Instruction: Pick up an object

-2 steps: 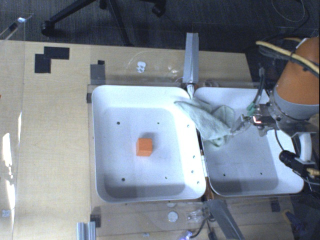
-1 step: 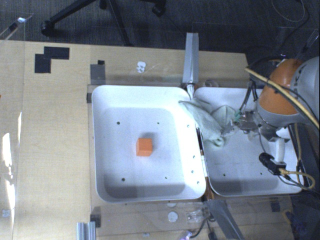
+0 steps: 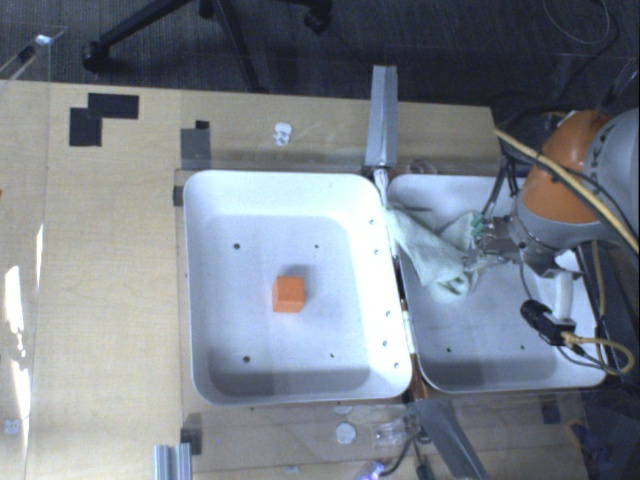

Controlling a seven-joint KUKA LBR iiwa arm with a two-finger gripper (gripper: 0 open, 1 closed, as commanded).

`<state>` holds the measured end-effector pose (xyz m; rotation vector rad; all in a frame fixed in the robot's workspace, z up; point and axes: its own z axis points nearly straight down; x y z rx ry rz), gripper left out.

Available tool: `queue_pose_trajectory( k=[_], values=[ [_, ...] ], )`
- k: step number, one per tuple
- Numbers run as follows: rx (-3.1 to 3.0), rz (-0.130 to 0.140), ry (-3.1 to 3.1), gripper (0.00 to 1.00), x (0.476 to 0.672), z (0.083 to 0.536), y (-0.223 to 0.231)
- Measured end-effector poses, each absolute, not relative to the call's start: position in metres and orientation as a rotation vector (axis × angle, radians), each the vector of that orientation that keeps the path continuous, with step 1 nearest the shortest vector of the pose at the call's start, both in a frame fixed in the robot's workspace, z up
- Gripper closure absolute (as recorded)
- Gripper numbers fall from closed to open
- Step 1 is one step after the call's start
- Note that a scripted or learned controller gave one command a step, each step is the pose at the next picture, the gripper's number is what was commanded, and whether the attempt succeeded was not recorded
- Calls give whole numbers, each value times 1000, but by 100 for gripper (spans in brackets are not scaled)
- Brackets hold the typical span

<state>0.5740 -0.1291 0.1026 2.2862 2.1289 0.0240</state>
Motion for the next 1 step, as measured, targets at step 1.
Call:
queue_pose_trajectory(
  k=[1],
  values=[
    [2395,4,2028,100,620,208,-93]
  ],
)
